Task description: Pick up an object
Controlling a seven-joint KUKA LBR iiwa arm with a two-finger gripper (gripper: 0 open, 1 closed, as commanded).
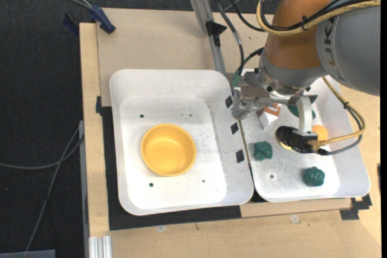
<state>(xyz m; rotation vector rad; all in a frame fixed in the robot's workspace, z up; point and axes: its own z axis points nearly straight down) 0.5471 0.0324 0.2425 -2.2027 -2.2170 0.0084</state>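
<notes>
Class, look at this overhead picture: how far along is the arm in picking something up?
Done: the hand hangs over the right bin. In hand: nothing seen held. Left: grasp and lift; two green lumps lie loose there, and the yellow bowl sits in the left bin.

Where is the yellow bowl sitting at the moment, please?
The yellow bowl sits in the left bin of the camera view, toward its front left, well apart from the gripper over the right bin.
</notes>
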